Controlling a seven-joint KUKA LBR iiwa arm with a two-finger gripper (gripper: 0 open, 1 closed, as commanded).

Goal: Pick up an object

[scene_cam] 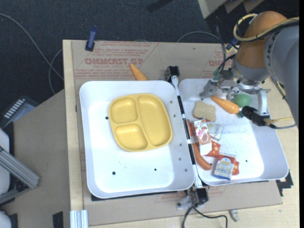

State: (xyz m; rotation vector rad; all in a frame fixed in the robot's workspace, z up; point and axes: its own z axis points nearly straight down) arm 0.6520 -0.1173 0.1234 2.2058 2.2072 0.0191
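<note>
claw [236, 90]: low over the right bin's far end, under the grey wrist; grip state cannot tell, metal parts hide it
arm [266, 42]: enters from right, orange band above wrist, leaning down over right bin
carrot [225, 104]: in right bin, lying slantwise just below the claw, touching or nearly touching it; not seen clamped
green ball [242, 99]: right bin, just beside carrot's right end, partly under the wrist hardware
bread [204, 110]: right bin, just left of carrot, lying flat
packets [208, 133]: red-white wrappers, middle of right bin, near its left wall
red sausage [199, 153]: along right bin's left wall, partly under the packets
small box [225, 167]: near front of right bin, tilted
right bin [266, 148]: white, shallow
left bin [95, 141]: white, touching right bin side by side
yellow tray [140, 121]: three compartments, middle of left bin
second carrot [138, 72]: on the cardboard behind left bin, outside both bins
blue clip [90, 38]: far left corner of cardboard
</note>
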